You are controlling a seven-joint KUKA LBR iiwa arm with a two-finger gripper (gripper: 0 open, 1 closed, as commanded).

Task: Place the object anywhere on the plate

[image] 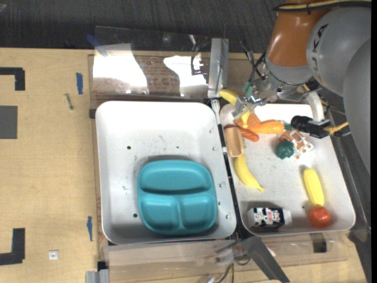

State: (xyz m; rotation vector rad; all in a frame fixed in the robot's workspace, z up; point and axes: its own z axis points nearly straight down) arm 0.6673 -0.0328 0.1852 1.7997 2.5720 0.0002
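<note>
- Camera view, counts: two white bins, left bin [112, 158] and right bin [339, 175], side by side and touching along the middle wall.
- One teal plate [177, 196] with three compartments lies flat in the left bin, toward its near edge.
- One grey arm [341, 40] with an orange band comes in from the upper right.
- One gripper [250, 99] hangs over the far-left corner of the right bin. Cannot tell whether it is released or clenched, and nothing is seen held in it.
- Which thing is the task's object cannot be told. Every loose item lies in the right bin, apart from the plate.
- Right bin, one of each: banana [247, 173], carrot [270, 126], red pepper [248, 135], tan cylinder [234, 140], green lump [284, 151], white-and-orange patterned piece [299, 141], corn cob [313, 184], tomato [320, 216], black-and-white bottle [270, 217].
- One more yellow curved piece [228, 96] sits at the far-left corner, just beside the gripper.
- Carrot, red pepper and tan cylinder are bunched together near the middle wall, and the banana lies just below the cylinder.
- Surface: tan wooden bench [47, 181] with black tape marks [15, 78] and small blue tape bits [79, 82] on the left.
- Clear plastic sheet [147, 69] behind the left bin catches glare.
- Room: dark carpet-like floor [147, 5] beyond the bench.
- Writing: dark letters [321, 37] on the arm's grey shell, only partly seen and not readable whole. The bottle's label shows a black-and-white pattern with text too small to read.
</note>
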